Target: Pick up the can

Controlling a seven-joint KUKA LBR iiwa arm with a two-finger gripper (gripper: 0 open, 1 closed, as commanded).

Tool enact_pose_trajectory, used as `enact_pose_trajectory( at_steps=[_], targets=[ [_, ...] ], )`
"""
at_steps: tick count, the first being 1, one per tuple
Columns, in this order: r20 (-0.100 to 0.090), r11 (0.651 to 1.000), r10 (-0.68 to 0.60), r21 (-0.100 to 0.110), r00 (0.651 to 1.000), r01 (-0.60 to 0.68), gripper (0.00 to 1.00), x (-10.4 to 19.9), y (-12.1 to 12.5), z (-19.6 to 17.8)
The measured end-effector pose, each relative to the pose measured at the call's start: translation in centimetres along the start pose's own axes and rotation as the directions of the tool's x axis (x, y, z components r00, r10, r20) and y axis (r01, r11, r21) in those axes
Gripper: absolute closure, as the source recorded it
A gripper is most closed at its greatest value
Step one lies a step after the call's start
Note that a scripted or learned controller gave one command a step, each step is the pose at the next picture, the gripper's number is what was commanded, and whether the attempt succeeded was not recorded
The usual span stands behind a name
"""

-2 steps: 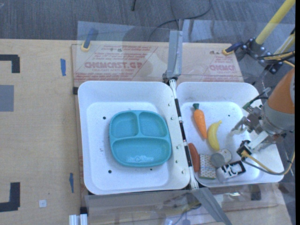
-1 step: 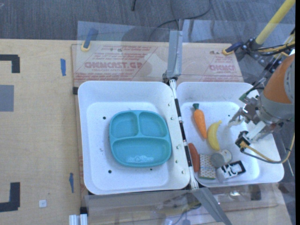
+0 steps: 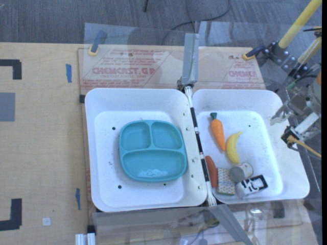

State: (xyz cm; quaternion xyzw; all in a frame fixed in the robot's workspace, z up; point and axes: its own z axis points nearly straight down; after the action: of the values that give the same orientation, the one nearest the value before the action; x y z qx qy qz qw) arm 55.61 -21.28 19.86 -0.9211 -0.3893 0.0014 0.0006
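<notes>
Camera view, looking down: the can (image 3: 236,174) lies at the lower right of the frame, in the right bin (image 3: 265,117), just below the banana (image 3: 233,146) and beside a carrot (image 3: 217,130). Gripper (image 3: 298,125) sits at the far right edge, past the bin's rim; honestly can't tell how its jaws stand. Teal plate (image 3: 152,150) is in the left bin (image 3: 99,152).

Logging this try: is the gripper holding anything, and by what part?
Nothing is held. The gripper is at the right bin's edge, apart from the can.
</notes>
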Motion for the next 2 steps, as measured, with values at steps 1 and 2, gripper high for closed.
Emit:
enact_pose_trajectory(
  at_steps=[1,2],
  targets=[
    [-0.009,0.986,0.168,0.008,0.986,-0.168,0.00,-0.9,-1.8,10.4],
    [-0.005,0.999,0.053,-0.008,0.999,-0.053,0.00,5.4,-0.8,11.1]
  ],
)
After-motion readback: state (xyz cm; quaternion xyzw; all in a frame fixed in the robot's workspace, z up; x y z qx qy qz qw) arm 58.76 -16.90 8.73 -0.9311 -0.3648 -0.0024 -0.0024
